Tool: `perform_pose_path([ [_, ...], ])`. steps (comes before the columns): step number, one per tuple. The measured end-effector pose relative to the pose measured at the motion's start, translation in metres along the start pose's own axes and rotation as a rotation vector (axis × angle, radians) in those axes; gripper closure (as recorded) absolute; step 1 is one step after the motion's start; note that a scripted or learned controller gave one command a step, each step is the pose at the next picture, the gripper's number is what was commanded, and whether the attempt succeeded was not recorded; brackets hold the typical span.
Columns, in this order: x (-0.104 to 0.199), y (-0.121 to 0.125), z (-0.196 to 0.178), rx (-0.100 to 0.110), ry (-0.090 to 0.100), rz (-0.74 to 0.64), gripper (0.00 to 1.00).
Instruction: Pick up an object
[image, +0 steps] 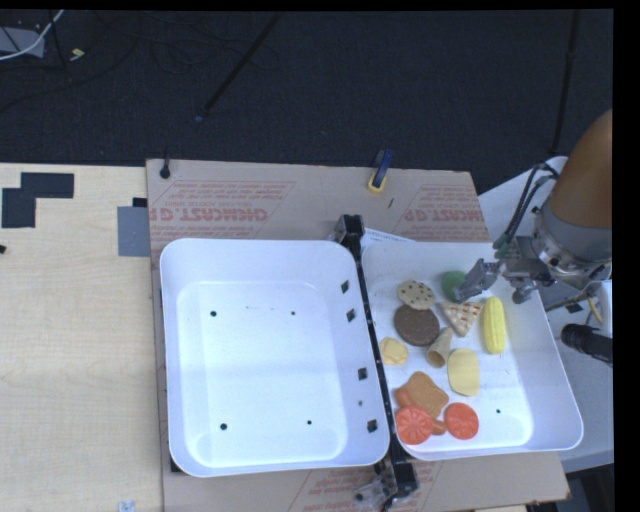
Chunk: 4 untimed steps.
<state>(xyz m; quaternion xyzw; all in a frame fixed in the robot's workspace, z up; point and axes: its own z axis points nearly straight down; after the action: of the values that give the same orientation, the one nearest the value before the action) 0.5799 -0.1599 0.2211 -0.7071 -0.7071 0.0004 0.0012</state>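
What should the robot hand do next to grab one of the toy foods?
Probably ease straight down a little. The gripper hangs at the far end of the right bin, above the green piece, with the yellow corn and the wedge just nearer. Nothing shows between its fingers, so lowering onto the green piece seems the shortest move.

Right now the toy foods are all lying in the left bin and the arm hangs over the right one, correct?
Not quite. The camera view shows the toy foods, such as the corn and tomato, in the right bin, not the left bin. The arm does hang over the right one.
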Motion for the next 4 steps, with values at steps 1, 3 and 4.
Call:
perform_pose_path([
  [1, -0.054, 0.024, 0.097, -0.002, -0.001, 0.000, 0.00],
  [3, 0.071, 0.064, 0.128, 0.002, -0.013, 0.005, 0.00],
  [4, 0.068, 0.032, 0.127, -0.019, -0.007, 0.000, 0.00],
])
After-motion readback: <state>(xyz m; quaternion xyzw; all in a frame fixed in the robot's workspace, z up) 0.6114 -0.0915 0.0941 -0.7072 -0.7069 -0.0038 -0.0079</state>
